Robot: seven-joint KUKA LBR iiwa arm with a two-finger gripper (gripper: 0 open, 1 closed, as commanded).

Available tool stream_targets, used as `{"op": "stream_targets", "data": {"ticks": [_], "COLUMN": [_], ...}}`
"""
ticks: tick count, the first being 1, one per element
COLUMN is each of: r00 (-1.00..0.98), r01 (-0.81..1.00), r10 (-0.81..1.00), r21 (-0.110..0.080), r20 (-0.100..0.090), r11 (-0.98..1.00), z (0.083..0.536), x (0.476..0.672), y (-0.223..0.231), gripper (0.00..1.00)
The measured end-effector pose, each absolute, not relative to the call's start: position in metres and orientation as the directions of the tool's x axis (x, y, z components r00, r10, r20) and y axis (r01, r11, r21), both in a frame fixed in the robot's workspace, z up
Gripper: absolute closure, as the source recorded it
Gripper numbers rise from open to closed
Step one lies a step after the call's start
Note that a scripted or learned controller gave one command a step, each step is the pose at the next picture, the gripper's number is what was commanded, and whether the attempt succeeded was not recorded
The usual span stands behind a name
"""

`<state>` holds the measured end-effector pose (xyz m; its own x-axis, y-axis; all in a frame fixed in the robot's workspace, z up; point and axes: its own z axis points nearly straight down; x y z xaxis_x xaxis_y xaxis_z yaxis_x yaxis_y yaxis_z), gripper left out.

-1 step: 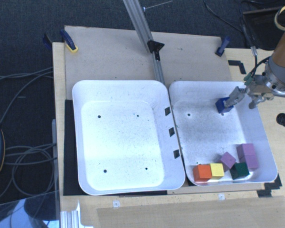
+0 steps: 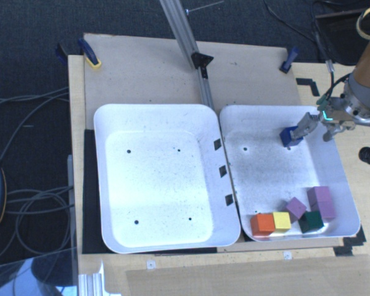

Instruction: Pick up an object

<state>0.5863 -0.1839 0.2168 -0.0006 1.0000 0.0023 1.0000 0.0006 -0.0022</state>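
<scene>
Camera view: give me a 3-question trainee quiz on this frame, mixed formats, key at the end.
1. True or false: the blocks lie in the left bin.
2. Multiple choice: which block sits nearest the right bin's front-left corner? A) orange block B) green block C) tall purple block
3. Fill in: the yellow block sits between the orange block and the ____ block.

Key
1. False: all blocks cluster along the right bin's front edge.
2. A.
3. Green. A small purple block lies just behind them. The pincer hovers over the bin's rear half, away from the cluster.
</scene>
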Motion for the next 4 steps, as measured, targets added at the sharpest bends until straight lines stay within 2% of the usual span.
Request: {"op": "stream_targets", "data": {"ticks": [2,3,4], "r00": [-0.001,-0.002,-0.002], "r01": [1.000,1.000,1.000], "r10": [1.000,1.000,1.000], "r21": [-0.007,0.002,0.009], "r20": [0.002,0.001,-0.002], "r11": [0.001,0.002,0.002], "z": [0.100,0.115,0.179], "x": [0.587,0.589,0.594], "y": [-0.184,-0.184,-0.181], "gripper": [0.00,1.00,1.00]}}
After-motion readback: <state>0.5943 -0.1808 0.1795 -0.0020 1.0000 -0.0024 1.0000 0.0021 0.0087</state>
